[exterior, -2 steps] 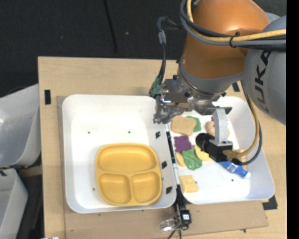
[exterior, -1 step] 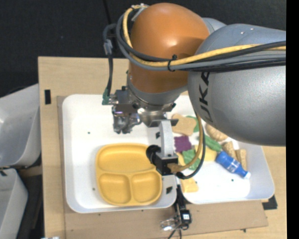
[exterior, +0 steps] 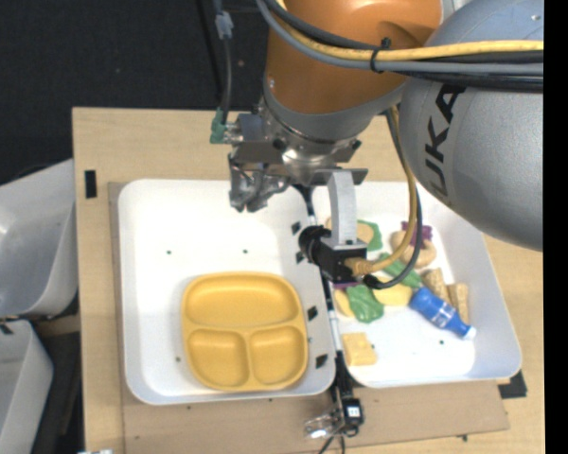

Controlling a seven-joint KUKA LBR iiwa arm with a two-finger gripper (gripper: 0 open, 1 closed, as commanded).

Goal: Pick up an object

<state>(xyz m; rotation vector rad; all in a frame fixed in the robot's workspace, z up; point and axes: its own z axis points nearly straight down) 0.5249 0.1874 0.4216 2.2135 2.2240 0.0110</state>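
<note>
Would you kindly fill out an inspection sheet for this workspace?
Surface: wooden bench bearing left bin and right bin, both white.
Job's things: yellow divided tray in left bin; blue bottle, green toy, tan cracker among a heap in right bin.
Clutter: small metal fitting at bench's front edge.
Gripper: gripper above left bin's far side.
Cables: yellow cable and black cable along the arm.
Surroundings: dark floor; white containers left of bench.
</note>
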